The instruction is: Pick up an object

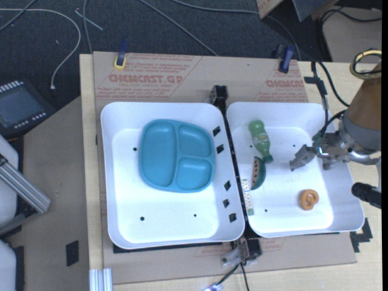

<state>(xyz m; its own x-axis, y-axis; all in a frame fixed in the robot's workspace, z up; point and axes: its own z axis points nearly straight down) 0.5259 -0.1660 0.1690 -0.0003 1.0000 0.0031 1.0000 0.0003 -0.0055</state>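
While the grey arm with the orange band reaches in from the right, its two-finger gripper hangs over the right part of the right shallow white bin. One dark finger points to the left and down, and another part is seen a little to the right of it. I cannot tell if the claw is open or closed, because the slanted look from above does not show the gap clearly. Nothing is seen between the fingers.

Three things lie in the right bin. A green plastic bottle with a pale label lies near the left wall, its cap toward the far side. Just below it lies a toy slice of watermelon with a green rind, close to the bottle's lower end. A small orange ring-shaped toy like a doughnut lies nearer the front right corner, below the gripper and apart from it. The gripper touches none of them.

The left shallow white bin holds a blue plastic plate with three compartments, lying flat in the middle. Both bins sit side by side on a brown cardboard sheet with red print.
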